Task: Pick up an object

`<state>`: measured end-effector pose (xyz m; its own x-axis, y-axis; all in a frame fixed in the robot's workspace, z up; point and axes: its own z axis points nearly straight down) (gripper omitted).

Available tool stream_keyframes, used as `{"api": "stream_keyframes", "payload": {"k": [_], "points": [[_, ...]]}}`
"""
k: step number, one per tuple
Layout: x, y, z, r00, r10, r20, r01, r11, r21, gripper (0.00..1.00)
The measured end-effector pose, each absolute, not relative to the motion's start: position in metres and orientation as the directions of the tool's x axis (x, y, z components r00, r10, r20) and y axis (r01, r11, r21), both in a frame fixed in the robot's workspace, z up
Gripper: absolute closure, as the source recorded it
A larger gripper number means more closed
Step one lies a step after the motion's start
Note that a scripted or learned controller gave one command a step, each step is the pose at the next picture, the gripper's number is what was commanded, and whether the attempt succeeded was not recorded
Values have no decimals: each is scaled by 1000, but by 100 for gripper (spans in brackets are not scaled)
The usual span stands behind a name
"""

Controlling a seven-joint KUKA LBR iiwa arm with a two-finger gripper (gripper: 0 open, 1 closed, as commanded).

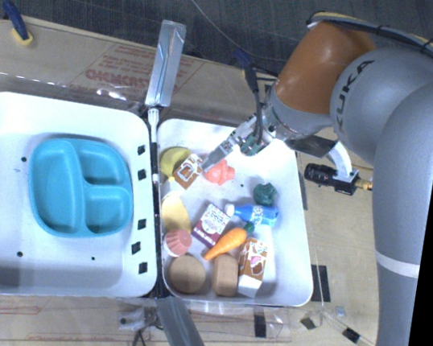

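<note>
The right bin (299, 189) holds a heap of toy food. Near its back lie a yellow piece (172, 157), a brown-and-white packet (187, 172) and a pink piece (219, 174). Further forward are a dark green piece (265, 193), a blue bottle (253, 212), a purple box (212, 223), an orange carrot (227, 242) and a small carton (254, 262). My gripper (218, 155) reaches down from the upper right, its tip low between the packet and the pink piece. Nothing is seen lifted.
The left bin (13, 120) holds a blue divided tray (80, 186). At the front of the right bin sit a brown round piece (186, 274), a tan block (225, 274) and a pink disc (178, 242). A metal bar (165, 62) stands behind the bins.
</note>
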<state>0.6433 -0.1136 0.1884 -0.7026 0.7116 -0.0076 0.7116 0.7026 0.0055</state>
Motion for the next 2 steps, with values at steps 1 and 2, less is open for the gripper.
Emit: {"api": "stream_keyframes", "payload": {"k": [1, 2], "points": [[621, -113, 111, -731, 683, -15, 683, 731, 13, 0], [517, -109, 97, -819, 574, -10, 574, 819, 3, 0]]}}
